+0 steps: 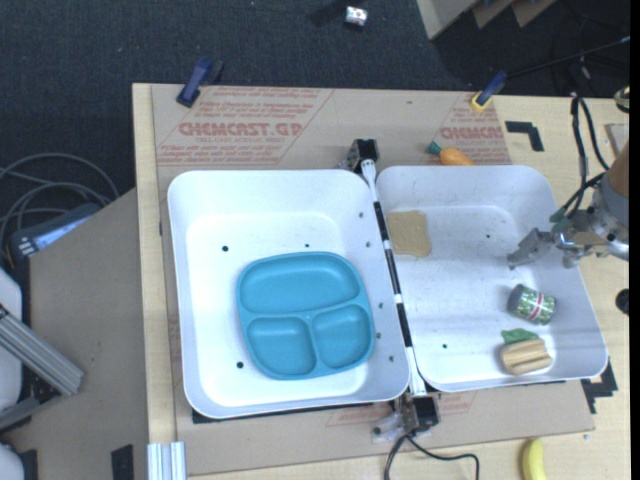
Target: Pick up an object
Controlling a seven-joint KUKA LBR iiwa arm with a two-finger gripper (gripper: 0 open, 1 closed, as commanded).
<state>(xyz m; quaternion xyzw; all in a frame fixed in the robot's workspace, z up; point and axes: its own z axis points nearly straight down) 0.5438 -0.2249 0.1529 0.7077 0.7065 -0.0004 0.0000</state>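
The right white bin (470, 183) holds three things. A flat tan square (408, 234) lies near its left wall. A small green can (531, 304) rests on its side toward the right. A toy sandwich with a green layer (526, 353) sits by the front right corner. My gripper (540, 246) reaches in over the bin's right side, just above and behind the green can, and nothing shows in its grasp. The left white bin (200, 218) carries a blue divided plate (305, 313).
An orange carrot-like toy (455, 155) lies on the board behind the right bin. A yellow banana (533, 460) sits at the bench's front edge. Clamps (198, 81) hold the board at the back corners. Cables run along the far right.
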